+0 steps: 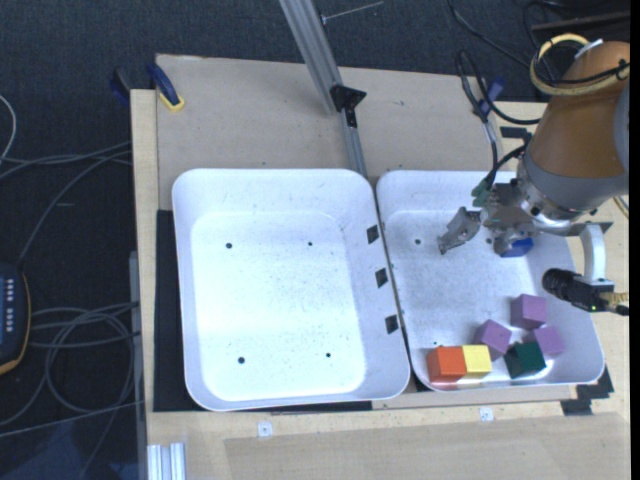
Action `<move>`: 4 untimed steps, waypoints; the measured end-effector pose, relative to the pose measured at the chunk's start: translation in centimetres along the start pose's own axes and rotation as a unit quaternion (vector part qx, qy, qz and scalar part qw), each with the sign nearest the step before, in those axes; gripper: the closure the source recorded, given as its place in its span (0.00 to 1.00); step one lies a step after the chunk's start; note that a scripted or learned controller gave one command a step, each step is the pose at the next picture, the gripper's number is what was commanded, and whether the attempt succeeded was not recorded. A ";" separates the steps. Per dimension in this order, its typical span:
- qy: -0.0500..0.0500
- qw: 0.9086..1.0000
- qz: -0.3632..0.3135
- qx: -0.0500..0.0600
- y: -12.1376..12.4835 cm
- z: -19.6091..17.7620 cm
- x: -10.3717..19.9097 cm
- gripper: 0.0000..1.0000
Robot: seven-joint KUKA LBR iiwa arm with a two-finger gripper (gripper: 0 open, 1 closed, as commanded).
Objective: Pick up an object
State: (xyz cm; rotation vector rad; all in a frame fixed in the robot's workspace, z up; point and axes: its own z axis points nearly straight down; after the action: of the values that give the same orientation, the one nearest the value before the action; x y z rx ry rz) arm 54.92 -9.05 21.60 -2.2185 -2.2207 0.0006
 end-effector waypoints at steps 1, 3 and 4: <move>0.000 1.000 0.000 -0.001 0.0 0.0 0.0 0.00; 0.000 1.000 0.001 0.003 -1.6 11.3 0.3 0.00; 0.000 1.000 0.001 0.001 -1.6 11.7 0.3 0.00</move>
State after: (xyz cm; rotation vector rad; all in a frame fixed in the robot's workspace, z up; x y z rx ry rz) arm 53.29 -8.72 9.90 -2.2189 -2.2184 0.0021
